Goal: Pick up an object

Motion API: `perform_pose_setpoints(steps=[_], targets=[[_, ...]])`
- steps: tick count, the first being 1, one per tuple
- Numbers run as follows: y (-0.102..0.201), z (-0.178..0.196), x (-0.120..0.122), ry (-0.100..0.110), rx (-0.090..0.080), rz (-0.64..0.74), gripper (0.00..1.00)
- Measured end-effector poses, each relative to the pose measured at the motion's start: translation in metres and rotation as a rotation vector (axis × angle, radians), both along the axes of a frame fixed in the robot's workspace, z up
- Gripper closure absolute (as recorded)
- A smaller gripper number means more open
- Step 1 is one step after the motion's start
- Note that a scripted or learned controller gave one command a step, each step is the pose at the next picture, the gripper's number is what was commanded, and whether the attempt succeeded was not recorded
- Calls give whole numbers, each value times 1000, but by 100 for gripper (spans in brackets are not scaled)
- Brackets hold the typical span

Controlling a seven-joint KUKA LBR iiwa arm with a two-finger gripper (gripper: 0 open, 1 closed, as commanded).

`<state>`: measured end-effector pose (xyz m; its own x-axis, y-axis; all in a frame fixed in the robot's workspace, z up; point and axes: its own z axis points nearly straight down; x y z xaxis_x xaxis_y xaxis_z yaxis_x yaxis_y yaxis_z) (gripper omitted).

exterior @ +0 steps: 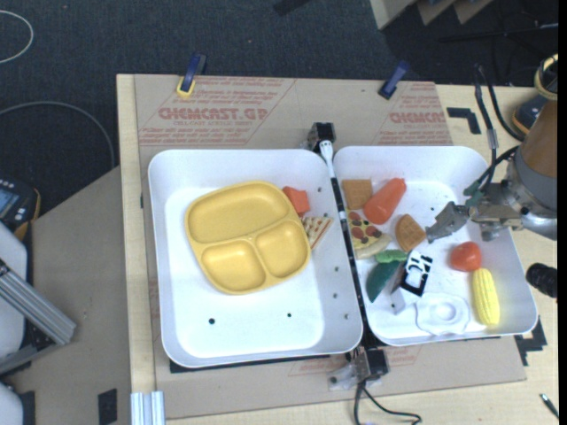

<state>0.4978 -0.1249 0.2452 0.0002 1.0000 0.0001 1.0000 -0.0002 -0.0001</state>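
Just beside the pincer (440,226), a tomato (465,256)

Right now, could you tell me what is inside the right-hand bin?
The right bin holds a carrot, tomato, corn cob, pizza slice, green vegetable and black-and-white block. The end effector covers whatever lies beneath it.

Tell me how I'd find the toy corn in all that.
Look in the right-hand white bin, down by its lower right corner. The corn lies there lengthwise, just below a red tomato. It's the one long, bumpy yellow piece in that bin.
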Motion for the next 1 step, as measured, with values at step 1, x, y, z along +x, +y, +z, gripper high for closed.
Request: perform_pose_setpoints(steps=[1], targets=[[-8, -49, 4, 5, 2, -1, 0]])
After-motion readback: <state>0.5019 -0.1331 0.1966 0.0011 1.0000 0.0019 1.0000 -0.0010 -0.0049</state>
